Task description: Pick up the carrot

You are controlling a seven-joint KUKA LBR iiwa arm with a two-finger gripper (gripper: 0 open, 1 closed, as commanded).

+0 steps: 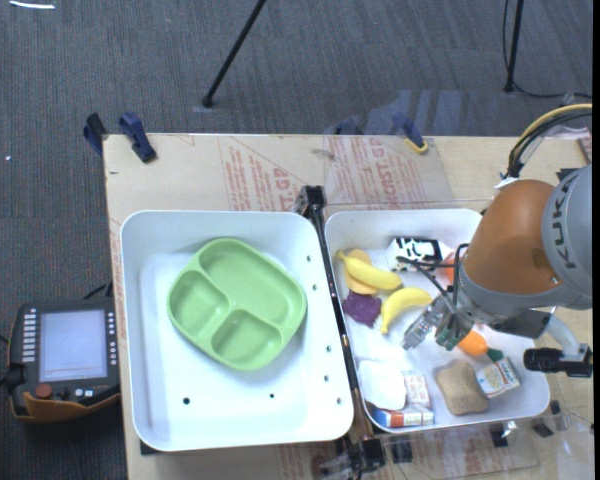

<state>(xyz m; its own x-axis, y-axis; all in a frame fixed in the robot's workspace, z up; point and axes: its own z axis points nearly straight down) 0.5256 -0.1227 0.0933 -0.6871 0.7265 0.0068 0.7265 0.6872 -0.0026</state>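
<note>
Two white bins sat side by side on the table (210, 163), and the carrot (472, 343) lay in the right bin (365, 230) beside the fingers (432, 329).

The left bin (150, 398) held one green divided plate (238, 303) with three compartments. The right bin held two bananas (385, 286), one purple piece (362, 308), one white lump (382, 383), one tan slab (461, 388), one small carton (498, 376), one black-and-white item (417, 250) and the single orange carrot. The fingers hung over the middle of that bin, spread apart with nothing between them, their tips pointing toward 7 o'clock. The carrot lay at about 4 o'clock from the tips, just beside the nearer finger and partly tucked under the wrist; whether it touched could not be told.
</note>
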